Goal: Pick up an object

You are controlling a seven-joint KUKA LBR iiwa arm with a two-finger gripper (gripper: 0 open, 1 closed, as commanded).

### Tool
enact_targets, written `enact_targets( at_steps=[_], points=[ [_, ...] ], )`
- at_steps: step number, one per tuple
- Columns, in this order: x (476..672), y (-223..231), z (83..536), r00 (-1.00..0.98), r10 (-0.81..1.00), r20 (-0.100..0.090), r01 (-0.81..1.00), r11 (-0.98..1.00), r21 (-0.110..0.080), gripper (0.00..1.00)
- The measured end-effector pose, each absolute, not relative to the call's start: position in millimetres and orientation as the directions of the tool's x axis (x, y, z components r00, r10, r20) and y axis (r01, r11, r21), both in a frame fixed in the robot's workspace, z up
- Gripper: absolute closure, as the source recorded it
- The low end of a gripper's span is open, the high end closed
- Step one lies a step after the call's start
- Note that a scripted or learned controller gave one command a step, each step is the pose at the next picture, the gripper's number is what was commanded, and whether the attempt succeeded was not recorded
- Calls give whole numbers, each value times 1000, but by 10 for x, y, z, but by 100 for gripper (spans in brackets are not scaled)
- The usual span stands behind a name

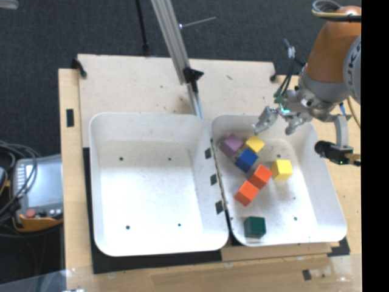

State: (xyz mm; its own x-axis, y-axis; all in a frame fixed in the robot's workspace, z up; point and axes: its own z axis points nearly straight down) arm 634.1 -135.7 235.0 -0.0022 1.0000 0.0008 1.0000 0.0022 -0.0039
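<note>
We see the wooden surface (pixel 140 84) carrying 2 shallow white bins side by side: the left bin (pixel 103 132) and the right bin (pixel 322 205). The arm (pixel 331 53) reaches in over the right bin's far edge, its claw (pixel 279 121) spread open with nothing between the fingers. The right bin holds 7 small blocks: a purple block (pixel 231 144), a yellow block (pixel 255 144) and a blue block (pixel 246 159) clustered and touching, 2 orange blocks (pixel 261 175) (pixel 247 192) touching, another yellow block (pixel 282 169) just beside them, and a green block (pixel 255 227) apart near the front rim. We judge these light, rigid and easy to pinch across 2 flat faces.
</note>
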Motion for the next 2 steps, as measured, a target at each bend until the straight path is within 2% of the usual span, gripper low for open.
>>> enact_targets(
  at_steps=[1,2],
  points=[
    [6350,-1358,2378,-3,1000,-1,1000,3,1,0],
    [6276,-1424,1914,1,1000,-2,1000,-1,-3,0]
  ],
)
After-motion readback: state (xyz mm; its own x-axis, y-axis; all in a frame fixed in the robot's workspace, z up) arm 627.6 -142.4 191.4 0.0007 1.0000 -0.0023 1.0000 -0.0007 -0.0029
